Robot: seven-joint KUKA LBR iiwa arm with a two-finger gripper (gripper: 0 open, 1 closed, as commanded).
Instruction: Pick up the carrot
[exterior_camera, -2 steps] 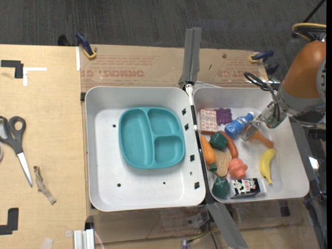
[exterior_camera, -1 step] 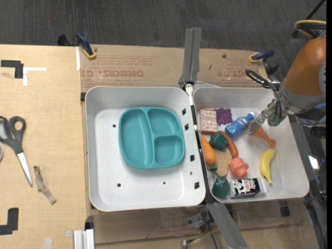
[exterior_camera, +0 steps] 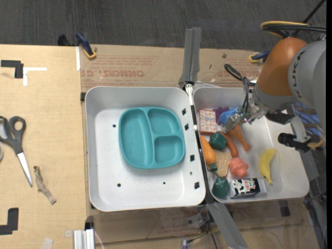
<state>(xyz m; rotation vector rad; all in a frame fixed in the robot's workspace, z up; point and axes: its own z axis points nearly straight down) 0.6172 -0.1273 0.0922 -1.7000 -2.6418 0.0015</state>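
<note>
Carrot (exterior_camera: 208,152) lies in right bin (exterior_camera: 290,188), hard against left wall, touching green pepper (exterior_camera: 218,140) and bread slice (exterior_camera: 223,164). Tool (exterior_camera: 240,115) hovers near pink carton (exterior_camera: 208,121); spread or pressed together, cannot tell. Best approach: descend over carrot's middle, straddling its width, avoiding wall.

Two white bins (exterior_camera: 98,154), one teal plate (exterior_camera: 152,137), one banana (exterior_camera: 267,164).

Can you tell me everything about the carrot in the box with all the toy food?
The carrot is a small orange toy that looks like smooth plastic. It lies on its side in the right bin, tight along the left wall, running slantwise from upper left to lower right. Its lower end meets the tan slice of bread, and a dark green vegetable sits just to its right. The tool is farther up and right, not touching it.
</note>
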